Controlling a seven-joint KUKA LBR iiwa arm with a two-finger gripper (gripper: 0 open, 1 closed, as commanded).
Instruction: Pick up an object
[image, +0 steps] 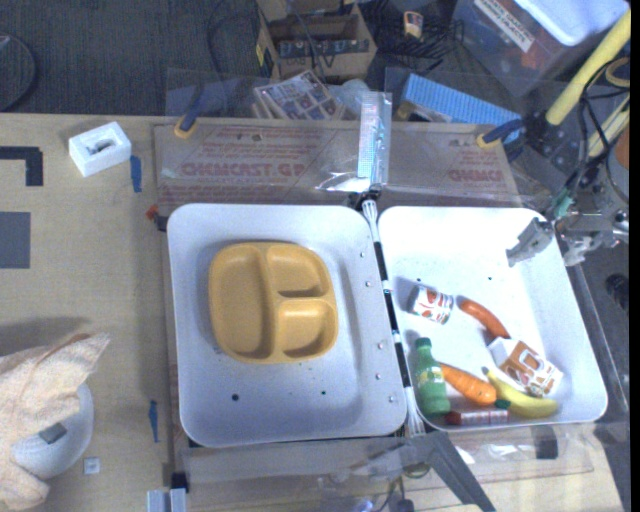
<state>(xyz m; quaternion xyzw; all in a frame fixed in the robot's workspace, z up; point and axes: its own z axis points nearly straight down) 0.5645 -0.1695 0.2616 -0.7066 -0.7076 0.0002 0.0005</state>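
We look down on two shallow white bins set side by side on a wooden bench. In the left bin lies a yellow divided tray with three compartments, sitting a little toward the far side.

The right bin holds the loose things, gathered toward its near side. A small red and white can lies on its side near the middle, close to the wall shared with the other bin. Just to its right lies an orange-red pepper, slanting toward the near right. A green bottle lies against the shared wall, cap pointing away from us. Beside it a carrot touches or nearly touches a banana, which curves along the near edge. A small orange and white carton rests just above the banana. A thin dark red stick lies along the near wall below the bottle and carrot.

The gripper hangs over the far right corner of the right bin, well apart from all these things. We see a grey metal finger pointing toward the bin's floor, but we cannot tell how the jaws stand from this angle. Nothing shows between them.

Outside the bins, a small white box sits on the bench at the far left, and a crumpled beige cloth lies at the near left corner.
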